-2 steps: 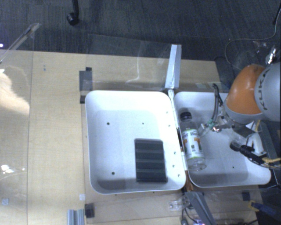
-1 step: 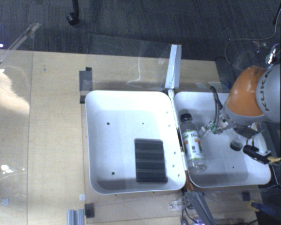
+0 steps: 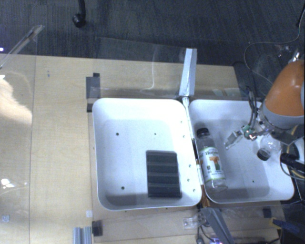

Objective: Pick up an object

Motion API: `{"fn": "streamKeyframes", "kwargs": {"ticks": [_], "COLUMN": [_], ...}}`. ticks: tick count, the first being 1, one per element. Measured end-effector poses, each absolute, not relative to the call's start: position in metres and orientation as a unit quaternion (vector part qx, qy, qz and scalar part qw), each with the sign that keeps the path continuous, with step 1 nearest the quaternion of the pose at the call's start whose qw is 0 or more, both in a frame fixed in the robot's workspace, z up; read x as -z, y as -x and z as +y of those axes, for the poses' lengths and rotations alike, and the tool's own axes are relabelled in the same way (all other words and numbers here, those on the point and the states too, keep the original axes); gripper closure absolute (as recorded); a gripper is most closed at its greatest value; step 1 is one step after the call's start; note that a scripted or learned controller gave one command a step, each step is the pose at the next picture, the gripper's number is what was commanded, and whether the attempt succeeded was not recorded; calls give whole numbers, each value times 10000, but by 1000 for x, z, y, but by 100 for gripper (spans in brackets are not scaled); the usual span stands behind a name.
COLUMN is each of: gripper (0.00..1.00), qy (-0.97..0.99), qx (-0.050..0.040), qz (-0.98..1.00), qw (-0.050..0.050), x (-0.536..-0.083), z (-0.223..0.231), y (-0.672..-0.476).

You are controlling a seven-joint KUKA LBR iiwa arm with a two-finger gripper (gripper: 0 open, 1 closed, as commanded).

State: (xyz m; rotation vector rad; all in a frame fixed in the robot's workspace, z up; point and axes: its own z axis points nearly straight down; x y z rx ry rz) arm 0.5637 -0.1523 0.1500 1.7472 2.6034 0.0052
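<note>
A clear plastic bottle [image 3: 210,159] with a black cap is lying along the right bin's [image 3: 281,190] left wall as the gripper [image 3: 237,137] is hovering beside it, finger position impossible to tell; a black ridged block [image 3: 163,174] is resting in the left bin [image 3: 109,143].

From my station, the arm [image 3: 286,95] is cut off by the right edge, so I see just the orange band and a piece of grey wrist. The gripper [image 3: 237,137] is small and blurred among wires and glare; I cannot tell how it is set. The arm covers part of the right bin's [image 3: 238,107] far right side, and that bin's right rim runs under the arm and cables. The bottle's [image 3: 211,159] label print is too small for me to read. A dark object [image 3: 79,14] at the top edge is cut off.
</note>
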Motion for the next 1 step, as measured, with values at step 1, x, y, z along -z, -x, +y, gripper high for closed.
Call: {"fn": "streamKeyframes", "kwargs": {"ticks": [1], "gripper": [0], "qy": [-4804], "qx": [58], "qz": [8769], "qw": [169], "x": [-102], "z": [-126], "y": [-560]}}
